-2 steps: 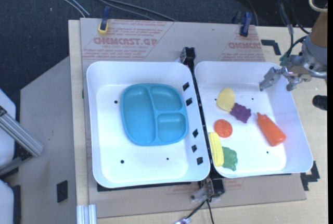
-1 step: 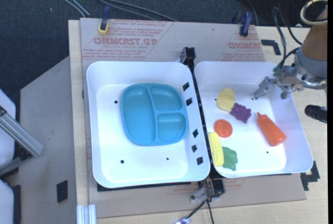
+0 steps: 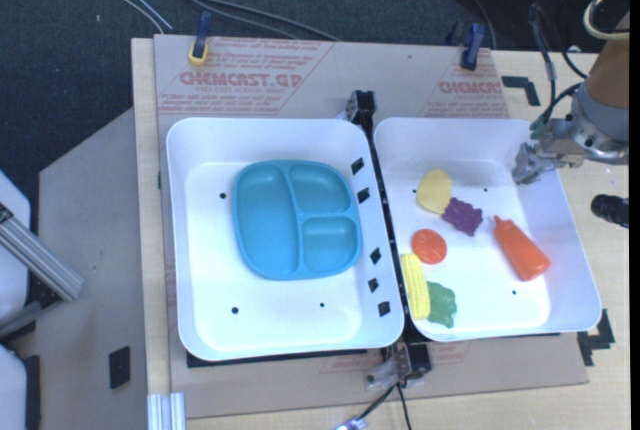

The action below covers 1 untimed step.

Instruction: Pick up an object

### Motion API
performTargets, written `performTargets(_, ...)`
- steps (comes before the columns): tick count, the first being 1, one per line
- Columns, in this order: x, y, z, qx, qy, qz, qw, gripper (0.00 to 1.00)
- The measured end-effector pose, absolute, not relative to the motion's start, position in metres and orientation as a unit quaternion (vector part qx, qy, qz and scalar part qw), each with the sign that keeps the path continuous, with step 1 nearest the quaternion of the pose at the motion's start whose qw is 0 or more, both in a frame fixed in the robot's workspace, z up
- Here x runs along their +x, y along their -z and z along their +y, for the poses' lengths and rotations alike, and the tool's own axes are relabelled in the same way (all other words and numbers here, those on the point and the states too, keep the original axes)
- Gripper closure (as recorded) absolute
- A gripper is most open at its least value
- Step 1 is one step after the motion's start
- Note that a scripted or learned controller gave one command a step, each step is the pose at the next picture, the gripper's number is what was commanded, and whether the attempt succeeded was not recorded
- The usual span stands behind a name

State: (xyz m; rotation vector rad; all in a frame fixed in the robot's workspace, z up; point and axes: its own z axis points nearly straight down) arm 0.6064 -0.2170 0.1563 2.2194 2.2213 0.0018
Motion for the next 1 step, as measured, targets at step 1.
performTargets(1,0.5987,-0.2147,-0.2212,0.707,-0.0014,0.707,0.003,1.0)
